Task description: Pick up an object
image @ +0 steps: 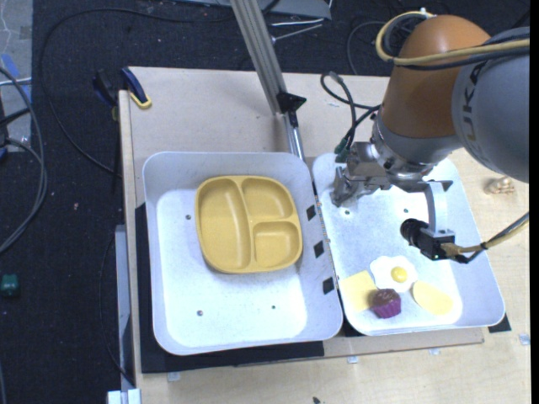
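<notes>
My gripper (344,195) hangs over the far left part of the right bin (472,251), close to the divider between the bins. Nothing shows between its fingers. The objects lie near the front of that bin, well below the gripper: a fried egg toy (395,273), a purple cupcake-like piece (386,303), a pale yellow square slice (358,289) and a yellow oval piece (434,297). A yellow divided plate (248,223) rests in the left bin (168,310).
A black cable fitting (428,237) hangs from the wrist over the middle of the right bin. A metal pole (261,49) slants up from between the bins at the back. Clamps and cables lie on the bench's far left corner (135,91).
</notes>
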Action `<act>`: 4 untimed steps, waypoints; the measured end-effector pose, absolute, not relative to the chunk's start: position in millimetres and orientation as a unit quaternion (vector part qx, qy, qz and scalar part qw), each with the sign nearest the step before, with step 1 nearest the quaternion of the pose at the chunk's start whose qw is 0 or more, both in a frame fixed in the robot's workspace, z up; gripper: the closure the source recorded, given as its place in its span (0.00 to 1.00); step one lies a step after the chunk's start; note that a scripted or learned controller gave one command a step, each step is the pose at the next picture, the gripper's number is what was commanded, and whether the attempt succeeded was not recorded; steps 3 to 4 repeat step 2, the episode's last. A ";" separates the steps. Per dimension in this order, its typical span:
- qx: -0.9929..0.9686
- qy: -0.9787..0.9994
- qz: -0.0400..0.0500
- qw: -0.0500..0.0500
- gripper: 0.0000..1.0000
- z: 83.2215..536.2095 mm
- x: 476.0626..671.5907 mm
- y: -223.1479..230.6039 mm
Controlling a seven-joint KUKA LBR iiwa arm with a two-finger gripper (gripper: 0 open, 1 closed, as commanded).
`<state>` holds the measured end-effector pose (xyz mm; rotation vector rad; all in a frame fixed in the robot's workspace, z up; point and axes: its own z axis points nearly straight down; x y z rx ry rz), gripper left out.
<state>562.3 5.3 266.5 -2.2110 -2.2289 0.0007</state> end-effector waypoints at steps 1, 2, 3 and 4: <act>-0.705 -0.709 0.001 0.001 1.00 263.8 552.2 47.9; -0.704 -0.710 0.000 0.001 1.00 264.1 535.8 98.3; -0.704 -0.710 0.000 0.001 1.00 264.1 535.8 98.3; -0.704 -0.710 0.000 0.001 1.00 264.1 535.8 98.3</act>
